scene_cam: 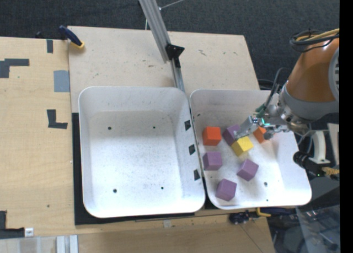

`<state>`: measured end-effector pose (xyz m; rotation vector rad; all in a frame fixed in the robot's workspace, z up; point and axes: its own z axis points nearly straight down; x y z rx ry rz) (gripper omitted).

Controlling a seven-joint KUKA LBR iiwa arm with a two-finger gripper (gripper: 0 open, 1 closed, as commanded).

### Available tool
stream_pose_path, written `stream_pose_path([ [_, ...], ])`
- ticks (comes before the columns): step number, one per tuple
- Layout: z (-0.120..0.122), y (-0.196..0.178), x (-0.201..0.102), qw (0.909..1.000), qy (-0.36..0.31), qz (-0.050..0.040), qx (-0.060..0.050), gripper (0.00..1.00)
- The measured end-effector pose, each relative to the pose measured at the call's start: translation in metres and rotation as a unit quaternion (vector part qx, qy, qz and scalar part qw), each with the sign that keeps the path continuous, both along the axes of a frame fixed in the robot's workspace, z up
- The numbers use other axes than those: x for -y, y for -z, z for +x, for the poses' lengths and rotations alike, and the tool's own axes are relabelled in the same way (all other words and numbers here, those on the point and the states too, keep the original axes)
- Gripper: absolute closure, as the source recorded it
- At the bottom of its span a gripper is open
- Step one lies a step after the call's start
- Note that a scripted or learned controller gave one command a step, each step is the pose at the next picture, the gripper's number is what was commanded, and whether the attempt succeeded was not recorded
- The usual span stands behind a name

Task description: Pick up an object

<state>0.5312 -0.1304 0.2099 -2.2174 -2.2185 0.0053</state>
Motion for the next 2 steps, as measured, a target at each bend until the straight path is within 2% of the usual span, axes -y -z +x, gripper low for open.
stream_pose_path([
  [1, 0.001, -0.002, 0.0, 1.0, -0.001, -0.0006, 0.002, 0.0],
  [2, -0.001, 0.062, -0.003, 1.0, 0.0, -0.0001, -0.001, 0.0],
])
